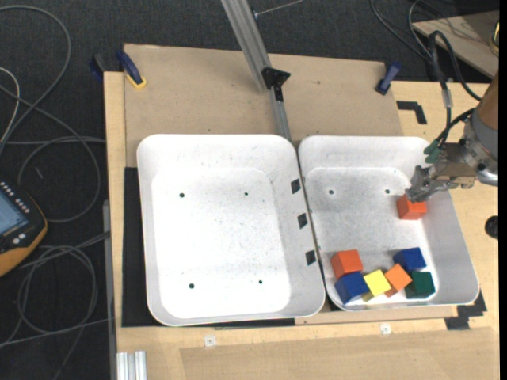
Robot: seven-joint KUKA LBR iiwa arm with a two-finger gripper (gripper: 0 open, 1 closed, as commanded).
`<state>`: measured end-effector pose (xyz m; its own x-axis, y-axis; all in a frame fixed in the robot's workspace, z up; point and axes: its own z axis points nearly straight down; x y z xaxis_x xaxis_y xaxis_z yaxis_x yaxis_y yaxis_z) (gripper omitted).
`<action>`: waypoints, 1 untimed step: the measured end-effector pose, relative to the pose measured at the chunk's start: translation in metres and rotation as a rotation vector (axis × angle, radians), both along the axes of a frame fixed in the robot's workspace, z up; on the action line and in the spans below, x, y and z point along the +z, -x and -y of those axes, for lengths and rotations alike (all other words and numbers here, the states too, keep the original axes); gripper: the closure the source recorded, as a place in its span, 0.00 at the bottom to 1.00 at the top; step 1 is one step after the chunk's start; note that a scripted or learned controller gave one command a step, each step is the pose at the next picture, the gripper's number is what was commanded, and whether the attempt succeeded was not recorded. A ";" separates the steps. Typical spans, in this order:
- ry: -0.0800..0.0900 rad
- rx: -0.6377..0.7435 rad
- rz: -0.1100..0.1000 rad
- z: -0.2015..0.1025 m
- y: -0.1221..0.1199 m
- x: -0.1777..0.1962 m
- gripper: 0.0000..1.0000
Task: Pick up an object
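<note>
An orange block (411,207) sits in the right bin (451,236), at the frame's right, directly under the claw (420,190). Whether the claw grips it cannot be told. Other coloured blocks (380,275) cluster lower down.

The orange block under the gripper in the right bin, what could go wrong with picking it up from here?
The orange block sits near the right bin's far-right wall, so the gripper may bump the rim or catch only an edge and lose it. How well the gripper is placed on the block cannot be judged. The cluster of blocks lies apart and looks safe.
</note>
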<state>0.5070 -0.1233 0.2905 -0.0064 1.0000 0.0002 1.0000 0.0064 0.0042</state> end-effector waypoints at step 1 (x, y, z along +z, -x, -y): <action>-0.002 0.001 -0.005 -0.055 -0.023 -0.015 1.00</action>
